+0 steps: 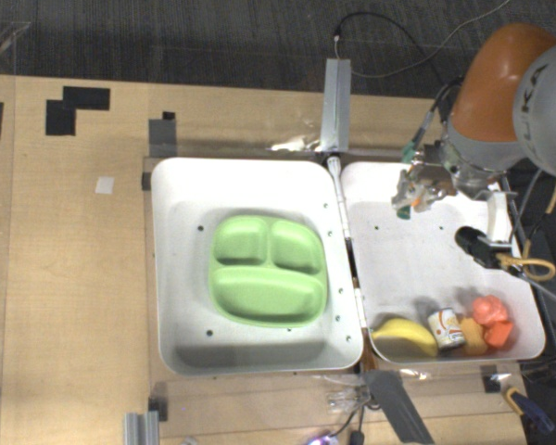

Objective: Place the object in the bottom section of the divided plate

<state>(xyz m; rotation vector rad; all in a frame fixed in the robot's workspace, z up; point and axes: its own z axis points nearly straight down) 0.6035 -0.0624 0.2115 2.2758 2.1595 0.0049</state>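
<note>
The gripper (413,196) is seen over the far part of the right bin (417,267), close to that bin's far wall, with bare white floor beneath it; whether it is set wide or narrow cannot be told from this slant. The loose things are found well apart from it, gathered along the bin's near wall. A banana (403,335) is laid almost straight below the gripper in the view, its long axis run along the near wall and its ends turned toward the view's left and right. Just right of the banana a small labelled can (446,327) is set, touching or nearly touching it. Further right a yellow-orange piece (475,341) and a red-orange piece (489,311) are bunched; their shapes cannot be made out. Left of the gripper, past the shared walls, the left bin (181,248) is occupied by the green divided plate (264,272). Its long axis runs left to right, its two small sections are turned to the far side, and its broad bottom section (259,297) is turned to the near side.
</note>
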